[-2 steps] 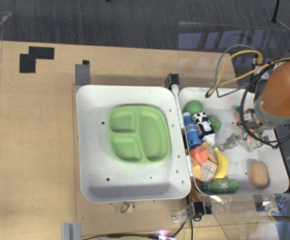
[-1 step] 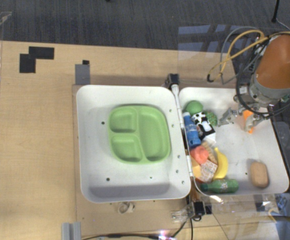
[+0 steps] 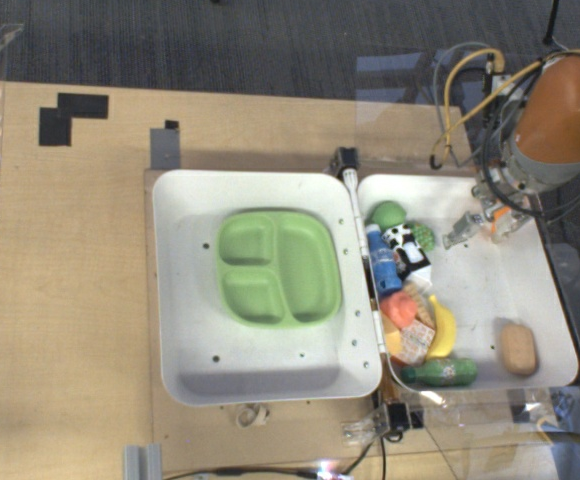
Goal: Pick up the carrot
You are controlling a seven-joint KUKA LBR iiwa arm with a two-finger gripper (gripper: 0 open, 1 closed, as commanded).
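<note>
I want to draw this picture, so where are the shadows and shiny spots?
In the camera view, a soft grey shadow lies along the near inside wall of the left bin, below the green plate. Pale glare patches sit on the bench at the left edge and behind the right bin. The gripper looks small and fuzzy.

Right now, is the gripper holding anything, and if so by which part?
Nothing is held. The gripper hangs over bare floor of the right bin, apart from the toys piled along its left side.

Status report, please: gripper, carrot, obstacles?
Gripper over right bin, apart from pile. Likely carrot, orange, in pile by divider. Banana, blue tube crowd it.
</note>
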